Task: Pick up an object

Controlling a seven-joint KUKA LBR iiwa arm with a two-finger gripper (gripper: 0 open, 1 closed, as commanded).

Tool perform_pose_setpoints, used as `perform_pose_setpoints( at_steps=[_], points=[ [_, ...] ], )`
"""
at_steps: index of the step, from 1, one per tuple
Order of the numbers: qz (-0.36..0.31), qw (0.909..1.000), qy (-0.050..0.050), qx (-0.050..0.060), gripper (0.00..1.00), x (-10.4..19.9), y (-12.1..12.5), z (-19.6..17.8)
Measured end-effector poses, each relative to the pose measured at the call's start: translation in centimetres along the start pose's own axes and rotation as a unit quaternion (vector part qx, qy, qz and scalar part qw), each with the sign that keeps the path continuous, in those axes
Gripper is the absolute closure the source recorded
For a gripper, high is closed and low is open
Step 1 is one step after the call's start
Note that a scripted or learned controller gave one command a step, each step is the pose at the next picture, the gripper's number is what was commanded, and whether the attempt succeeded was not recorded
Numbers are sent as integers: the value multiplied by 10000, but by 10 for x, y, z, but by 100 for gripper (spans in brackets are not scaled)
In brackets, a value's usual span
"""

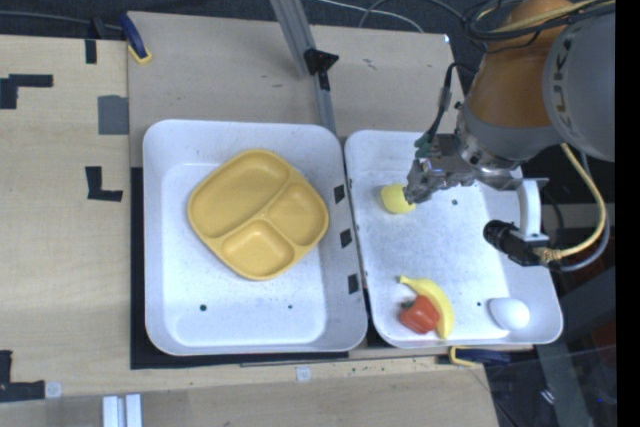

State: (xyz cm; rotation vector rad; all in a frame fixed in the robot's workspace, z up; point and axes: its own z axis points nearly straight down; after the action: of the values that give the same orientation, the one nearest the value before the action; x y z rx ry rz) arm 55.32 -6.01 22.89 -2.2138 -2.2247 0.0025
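Two white bins point(160, 245), one yellow tray point(258, 213), one yellow ball point(395, 200) touching the gripper point(416, 187); can't tell its grip.

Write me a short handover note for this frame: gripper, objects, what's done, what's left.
Gripper: low in the right bin, right beside the small yellow ball; fingers unclear, no grasp visible.
Right bin also has a banana, a red piece against it, and a white object.
Left bin bears the yellow divided plate.
Done: approach. Left: grasp and lift.
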Motion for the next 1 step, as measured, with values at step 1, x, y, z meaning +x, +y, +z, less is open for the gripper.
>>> perform_pose_setpoints(
  at_steps=[1],
  points=[
    [0, 10000, 0, 2, 100, 42, -16, 5]
  ],
)
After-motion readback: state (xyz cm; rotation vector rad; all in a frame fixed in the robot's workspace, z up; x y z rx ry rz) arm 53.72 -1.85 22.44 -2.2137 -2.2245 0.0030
